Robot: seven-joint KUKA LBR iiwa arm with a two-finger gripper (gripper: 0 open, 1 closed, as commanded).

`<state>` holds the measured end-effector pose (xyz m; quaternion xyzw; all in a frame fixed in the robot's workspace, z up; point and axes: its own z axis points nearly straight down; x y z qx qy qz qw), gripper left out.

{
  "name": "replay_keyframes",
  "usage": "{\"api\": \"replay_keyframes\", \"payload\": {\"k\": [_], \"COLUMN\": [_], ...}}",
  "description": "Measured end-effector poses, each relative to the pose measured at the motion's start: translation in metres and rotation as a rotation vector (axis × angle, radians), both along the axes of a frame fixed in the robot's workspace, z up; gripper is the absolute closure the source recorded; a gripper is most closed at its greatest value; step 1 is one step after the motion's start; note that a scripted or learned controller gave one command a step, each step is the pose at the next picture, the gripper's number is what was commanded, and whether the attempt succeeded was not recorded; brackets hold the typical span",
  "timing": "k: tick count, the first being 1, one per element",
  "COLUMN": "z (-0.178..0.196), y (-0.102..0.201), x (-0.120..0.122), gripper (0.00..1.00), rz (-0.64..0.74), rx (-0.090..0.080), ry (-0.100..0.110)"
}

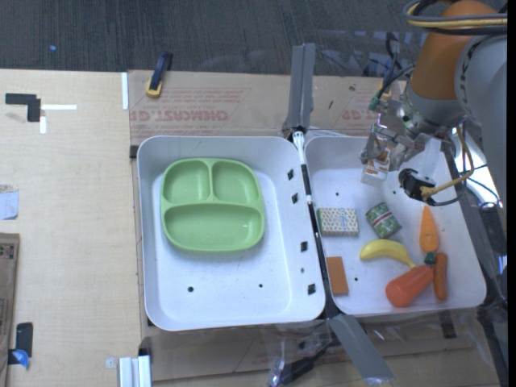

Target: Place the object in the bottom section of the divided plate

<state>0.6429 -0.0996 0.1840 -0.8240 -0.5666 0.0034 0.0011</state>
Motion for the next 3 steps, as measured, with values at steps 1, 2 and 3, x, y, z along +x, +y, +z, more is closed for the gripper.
{"api": "replay_keyframes", "payload": {"k": [1, 2, 3], "z": [0.004, 0.004, 0.048], "y": [0.081, 0.137, 0.211], "x": [-0.050, -0.094, -0.115], "gripper": [1.00, 1.00, 1.00], "rz": [-0.111, -0.089, -0.008], "rx": [0.000, -0.001, -0.001], "ry": [0.002, 0.002, 0.000]}}
